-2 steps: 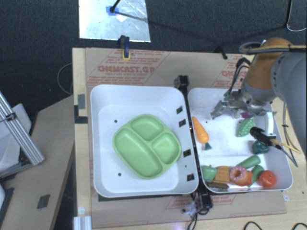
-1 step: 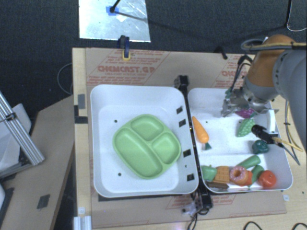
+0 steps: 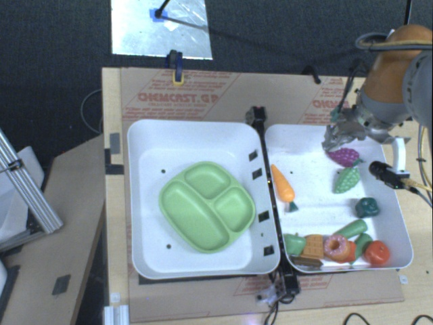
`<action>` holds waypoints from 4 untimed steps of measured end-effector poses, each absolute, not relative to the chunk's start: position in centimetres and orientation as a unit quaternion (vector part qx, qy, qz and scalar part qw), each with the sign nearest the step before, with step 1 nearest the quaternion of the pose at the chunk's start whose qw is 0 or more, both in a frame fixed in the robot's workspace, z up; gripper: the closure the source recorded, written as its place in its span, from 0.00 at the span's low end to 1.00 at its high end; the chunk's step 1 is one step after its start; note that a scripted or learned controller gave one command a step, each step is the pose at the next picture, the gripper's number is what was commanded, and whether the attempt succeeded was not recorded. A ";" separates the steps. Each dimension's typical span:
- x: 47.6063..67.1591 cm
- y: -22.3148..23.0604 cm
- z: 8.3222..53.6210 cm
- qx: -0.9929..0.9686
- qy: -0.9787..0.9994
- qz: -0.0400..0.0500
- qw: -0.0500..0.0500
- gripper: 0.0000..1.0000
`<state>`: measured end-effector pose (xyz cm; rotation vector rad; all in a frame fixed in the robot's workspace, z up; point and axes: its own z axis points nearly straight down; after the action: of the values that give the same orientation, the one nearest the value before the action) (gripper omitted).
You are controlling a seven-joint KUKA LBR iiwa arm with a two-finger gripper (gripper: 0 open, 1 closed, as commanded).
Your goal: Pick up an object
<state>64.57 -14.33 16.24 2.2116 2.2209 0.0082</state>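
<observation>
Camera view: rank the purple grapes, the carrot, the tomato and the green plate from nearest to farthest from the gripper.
Measured from the gripper, at the right bin's far side:
1. Purple grapes, just below it in the right bin.
2. Carrot, by the divider at that bin's left edge.
3. Tomato, in the near right corner.
4. Green plate, in the left bin.

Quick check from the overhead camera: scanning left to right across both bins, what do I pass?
Green divided plate → orange carrot → pink donut → purple grapes, with the gripper just above them → dark teal piece → red tomato.
</observation>
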 end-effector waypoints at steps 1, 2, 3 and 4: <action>65.0 -13.3 21.6 0.705 0.709 0.003 0.003 1.00; 65.2 -13.3 22.6 0.705 0.709 0.001 0.002 1.00; 65.4 -7.0 22.2 0.703 0.711 0.002 0.000 1.00; 64.1 -2.4 22.3 0.704 0.710 0.001 0.000 1.00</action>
<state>64.11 -2.37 22.34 2.2117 2.2325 0.0033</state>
